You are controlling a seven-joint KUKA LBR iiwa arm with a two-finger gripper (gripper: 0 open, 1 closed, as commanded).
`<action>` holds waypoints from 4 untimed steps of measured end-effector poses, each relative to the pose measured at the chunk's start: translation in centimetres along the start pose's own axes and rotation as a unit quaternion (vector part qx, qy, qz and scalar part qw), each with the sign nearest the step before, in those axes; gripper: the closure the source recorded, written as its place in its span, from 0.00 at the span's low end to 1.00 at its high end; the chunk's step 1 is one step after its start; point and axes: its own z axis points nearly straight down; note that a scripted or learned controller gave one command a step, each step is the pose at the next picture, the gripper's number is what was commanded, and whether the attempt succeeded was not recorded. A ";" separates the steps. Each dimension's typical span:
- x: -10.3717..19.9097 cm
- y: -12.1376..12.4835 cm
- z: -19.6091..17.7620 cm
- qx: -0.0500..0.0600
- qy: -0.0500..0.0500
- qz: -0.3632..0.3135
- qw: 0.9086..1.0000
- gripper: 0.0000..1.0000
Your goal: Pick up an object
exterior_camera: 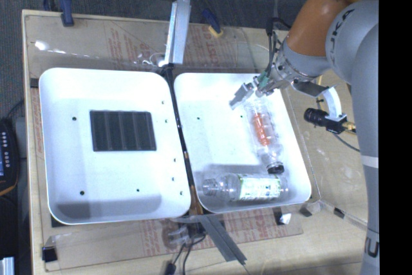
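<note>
Two clear plastic bottles lie in the right bin [212, 138]. One holds orange liquid [261, 129], has a black cap toward the near side, and lies along the bin's right wall. The other bottle, with a green label [248, 188], rests on its side along the near wall. My gripper [252, 90] hangs at the bin's far right part, just above the far end of the orange bottle. Nothing visibly hangs from it.
The left bin [64, 158] holds a dark ridged rectangular pad [122, 131]. A grey upright bar [177, 32] stands behind the seam between the bins. Blue clamps [65, 9] grip the bench's far edge. A black fitting with a cable [322, 118] sits right of the right bin.
</note>
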 end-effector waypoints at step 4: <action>1.3 -3.8 0.5 0.002 0.002 -0.017 1.000 0.00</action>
